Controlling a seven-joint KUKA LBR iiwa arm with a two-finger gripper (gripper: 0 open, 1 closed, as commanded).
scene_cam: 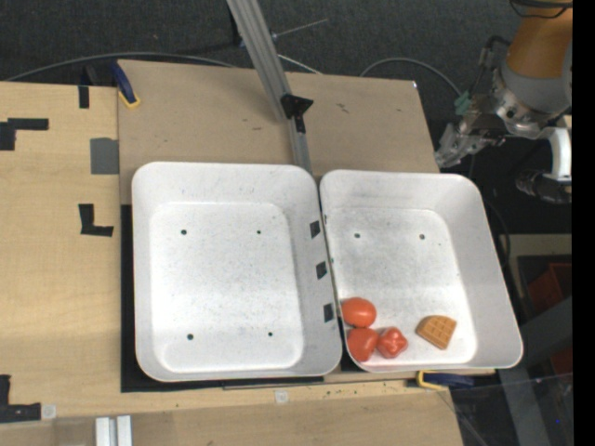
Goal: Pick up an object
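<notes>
Camera view: arm (537,49) past right bin's (465,203) far right corner, hand (457,145) off the worktop (214,110); open or closed, cannot tell. Three red pieces (360,312) (362,344) (392,342) and tan waffle (436,331) along right bin's near edge. Left bin (158,249) beside it, touching.
</notes>
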